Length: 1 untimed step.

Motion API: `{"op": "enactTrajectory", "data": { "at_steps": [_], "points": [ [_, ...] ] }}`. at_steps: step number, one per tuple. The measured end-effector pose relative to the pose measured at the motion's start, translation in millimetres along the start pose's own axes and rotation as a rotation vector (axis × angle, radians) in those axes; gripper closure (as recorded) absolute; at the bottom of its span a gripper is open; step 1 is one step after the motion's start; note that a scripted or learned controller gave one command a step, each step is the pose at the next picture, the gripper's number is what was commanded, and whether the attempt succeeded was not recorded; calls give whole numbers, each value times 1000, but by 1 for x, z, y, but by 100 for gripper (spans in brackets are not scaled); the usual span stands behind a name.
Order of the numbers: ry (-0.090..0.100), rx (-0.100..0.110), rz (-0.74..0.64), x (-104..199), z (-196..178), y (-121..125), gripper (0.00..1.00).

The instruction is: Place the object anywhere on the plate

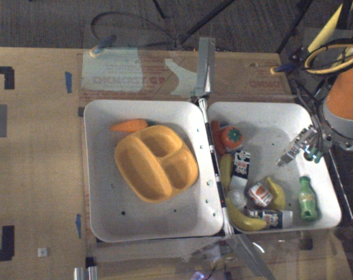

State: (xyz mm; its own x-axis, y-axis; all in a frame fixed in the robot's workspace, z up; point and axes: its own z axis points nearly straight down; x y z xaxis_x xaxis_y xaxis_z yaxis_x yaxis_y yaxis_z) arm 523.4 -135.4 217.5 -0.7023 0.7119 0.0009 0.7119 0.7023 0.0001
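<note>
A yellow three-compartment plate point(156, 163) lies in the left bin point(100, 214). A toy carrot point(129, 125) rests just beyond the plate's far edge. The right bin point(269, 118) holds a tomato-like red toy point(231, 136), a small milk carton point(241, 163), bananas point(245, 220), a can point(259, 195), a flat carton point(272, 217) and a green bottle point(307, 198). My gripper point(297, 146) hangs over the right side of the right bin, above bare bin floor, with nothing seen between its fingers. It is apart from the bottle and the other toys.
A metal divider point(205, 74) runs between the bins. Cables and the arm's orange band point(343, 98) crowd the right edge. Cardboard with blue tape marks surrounds the bins.
</note>
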Motion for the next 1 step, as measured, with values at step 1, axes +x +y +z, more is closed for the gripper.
{"op": "enactTrajectory", "data": {
  "at_steps": [1],
  "points": [
    [-2,-1,-213,6,-31,80,100]
  ]
}}
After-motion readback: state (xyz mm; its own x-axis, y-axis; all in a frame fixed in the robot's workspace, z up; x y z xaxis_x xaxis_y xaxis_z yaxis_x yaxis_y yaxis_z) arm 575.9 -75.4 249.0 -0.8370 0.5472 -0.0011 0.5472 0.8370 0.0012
